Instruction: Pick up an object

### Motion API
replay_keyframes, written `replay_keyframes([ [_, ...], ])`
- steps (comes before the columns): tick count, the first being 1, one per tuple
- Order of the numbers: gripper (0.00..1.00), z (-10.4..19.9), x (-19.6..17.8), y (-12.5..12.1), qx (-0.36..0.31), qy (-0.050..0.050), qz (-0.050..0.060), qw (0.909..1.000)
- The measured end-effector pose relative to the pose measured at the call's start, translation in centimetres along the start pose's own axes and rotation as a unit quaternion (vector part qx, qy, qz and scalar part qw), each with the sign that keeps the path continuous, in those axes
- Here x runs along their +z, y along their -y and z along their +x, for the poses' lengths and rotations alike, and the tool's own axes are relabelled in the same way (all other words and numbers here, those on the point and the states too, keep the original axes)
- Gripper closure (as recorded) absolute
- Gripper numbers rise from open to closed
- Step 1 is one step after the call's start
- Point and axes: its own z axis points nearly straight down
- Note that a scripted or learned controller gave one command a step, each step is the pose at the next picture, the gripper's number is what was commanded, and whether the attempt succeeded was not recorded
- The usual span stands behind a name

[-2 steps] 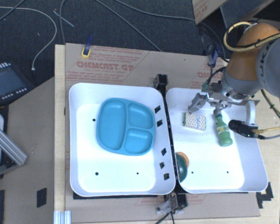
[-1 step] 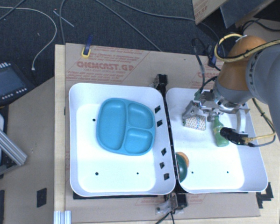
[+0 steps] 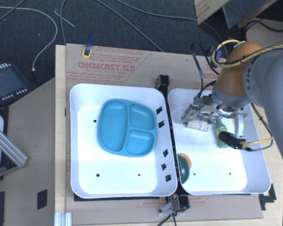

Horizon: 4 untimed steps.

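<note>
Speckled block (image 3: 198, 124) (under gripper (image 3: 197, 114)) in right bin (image 3: 251, 179); blue tray (image 3: 127, 128) in left bin (image 3: 81, 178)

Cardboard-topped bench (image 3: 120, 66) under two white bins (image 3: 83, 145), side by side.

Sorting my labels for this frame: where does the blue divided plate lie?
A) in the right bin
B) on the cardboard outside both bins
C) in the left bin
C: the blue divided plate lies flat on the floor of the left bin, apart from the gripper.
</note>
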Motion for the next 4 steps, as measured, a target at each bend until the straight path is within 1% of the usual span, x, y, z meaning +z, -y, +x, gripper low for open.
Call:
replay_keyframes([
  [1, 1.00, 0.1, -1.6, -0.4, 0.000, -0.001, -0.007, 1.0000],
  [2, 1.00, -0.8, -7.2, -0.2, 0.000, 0.000, -0.003, 1.0000],
  [3, 1.00, -0.7, -13.8, -0.6, -0.001, 0.000, -0.004, 1.0000],
  [4, 1.00, -0.7, -19.3, -0.7, -0.001, 0.000, -0.003, 1.0000],
])
